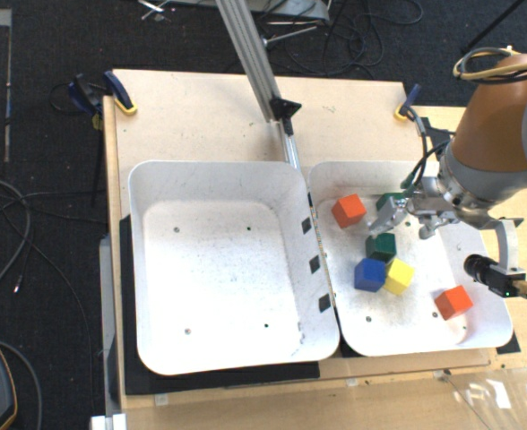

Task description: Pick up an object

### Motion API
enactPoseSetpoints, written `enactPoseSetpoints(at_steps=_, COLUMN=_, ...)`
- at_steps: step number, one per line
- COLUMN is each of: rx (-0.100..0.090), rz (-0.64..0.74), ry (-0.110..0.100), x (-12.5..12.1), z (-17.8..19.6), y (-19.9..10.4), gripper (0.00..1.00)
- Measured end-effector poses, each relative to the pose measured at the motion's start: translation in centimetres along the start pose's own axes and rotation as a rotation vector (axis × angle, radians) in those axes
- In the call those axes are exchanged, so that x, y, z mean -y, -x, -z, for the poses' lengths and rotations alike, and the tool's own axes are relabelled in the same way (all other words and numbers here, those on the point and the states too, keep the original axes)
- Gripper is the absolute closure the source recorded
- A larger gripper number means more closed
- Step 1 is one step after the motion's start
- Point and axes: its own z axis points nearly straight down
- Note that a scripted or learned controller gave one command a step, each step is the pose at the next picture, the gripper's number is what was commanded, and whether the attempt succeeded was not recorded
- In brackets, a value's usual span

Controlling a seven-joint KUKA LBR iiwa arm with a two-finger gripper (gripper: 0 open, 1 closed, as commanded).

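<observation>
Left shallow white plastic bin (156,195) broad and bare-floored. In the right white bin (492,334), left to right: orange cube (349,210), blue cube (369,275), dark green cube (383,245), yellow cube (399,276) — the last three bunched, touching. Two-finger gripper (390,210) just above the green cube; finger spread impossible to tell. Second orange cube (453,302) apart, near the right rim.
</observation>
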Motion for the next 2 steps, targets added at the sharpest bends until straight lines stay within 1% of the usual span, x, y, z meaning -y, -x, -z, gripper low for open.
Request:
enactPoseSetpoints(at_steps=1, rx=0.001, rz=-0.001, ry=-0.004, x=-1.0, z=-12.9, y=1.0, gripper=0.00)
enactPoseSetpoints(at_steps=2, rx=0.001, rz=-0.001, ry=0.002, x=1.5, z=-13.1, y=0.6, gripper=0.00)
